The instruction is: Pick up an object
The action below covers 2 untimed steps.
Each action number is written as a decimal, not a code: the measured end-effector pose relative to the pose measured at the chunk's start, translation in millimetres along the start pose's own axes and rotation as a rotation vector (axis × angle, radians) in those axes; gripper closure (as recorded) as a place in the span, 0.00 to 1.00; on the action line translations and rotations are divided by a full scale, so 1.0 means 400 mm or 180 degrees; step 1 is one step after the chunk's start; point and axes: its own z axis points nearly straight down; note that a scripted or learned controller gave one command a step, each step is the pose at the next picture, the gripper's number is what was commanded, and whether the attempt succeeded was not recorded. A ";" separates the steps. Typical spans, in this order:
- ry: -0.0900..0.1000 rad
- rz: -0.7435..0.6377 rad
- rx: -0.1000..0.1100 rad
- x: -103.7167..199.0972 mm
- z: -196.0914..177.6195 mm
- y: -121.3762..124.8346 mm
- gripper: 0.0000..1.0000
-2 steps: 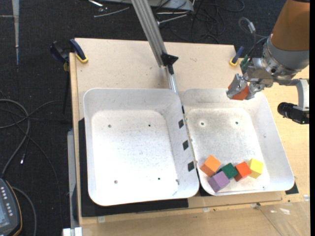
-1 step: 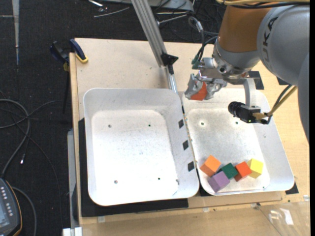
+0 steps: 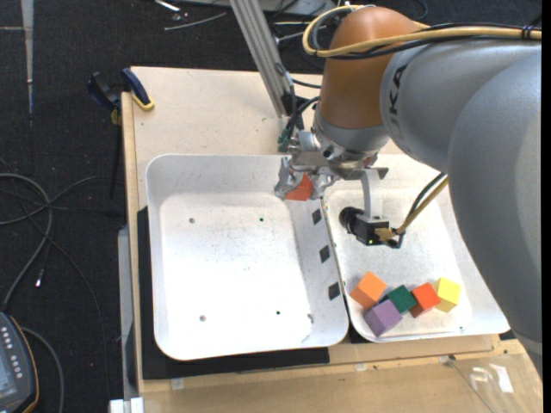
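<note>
Red block (image 3: 299, 190) sits pinched between the fingers of the gripper (image 3: 298, 185), raised over the wall where the two bins meet. The pick looks made; the step in hand is the lift. Next calls for a steady rise. Five blocks (image 3: 403, 301) lie below, toward the bench's near edge.

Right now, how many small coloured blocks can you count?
6. Five cluster at the right bin's near edge: orange block, green block, purple block, red block, yellow block. A sixth, a red-orange block, sits at the gripper. The arm may hide others.
</note>
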 end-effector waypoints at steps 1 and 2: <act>-0.0007 0.0017 -0.0024 -0.011 -0.035 0.004 1.00; -0.0007 0.0011 -0.0023 -0.011 -0.058 0.004 1.00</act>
